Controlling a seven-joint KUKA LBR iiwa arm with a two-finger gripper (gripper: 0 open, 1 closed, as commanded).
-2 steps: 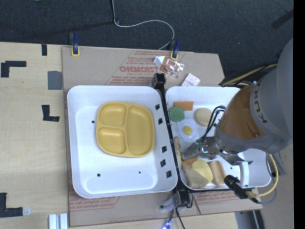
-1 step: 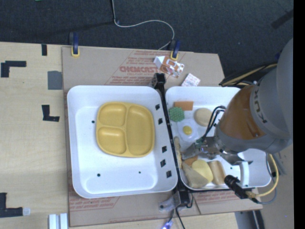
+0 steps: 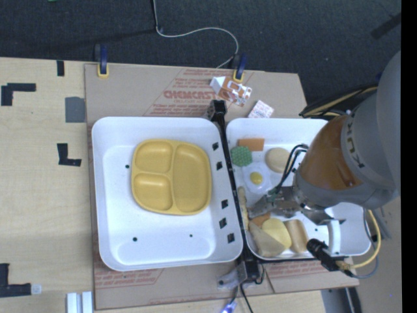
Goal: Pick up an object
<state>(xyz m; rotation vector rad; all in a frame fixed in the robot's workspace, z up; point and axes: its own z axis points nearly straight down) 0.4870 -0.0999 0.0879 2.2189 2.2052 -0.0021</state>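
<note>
Light wood tabletop [image 3: 39, 194] with black tape marks carries a cardboard sheet [image 3: 156, 90] clamped at the far edge; dark carpet [image 3: 273, 18] and a white cable [image 3: 195, 32] lie beyond. Left bin [image 3: 111, 240] holds a yellow divided plate [image 3: 172, 177]. Right bin [image 3: 355, 240] holds an orange block [image 3: 251, 144], green ball [image 3: 242, 156], egg [image 3: 277, 158] and yellow pieces [image 3: 275, 235], with the gripper [image 3: 264, 207] low among them, arm [image 3: 339, 165] covering much of the bin; can't tell its state.

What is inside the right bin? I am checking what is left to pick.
The right bin holds an orange block, green ball, beige egg shape and yellow pieces. The arm covers the rest.
</note>
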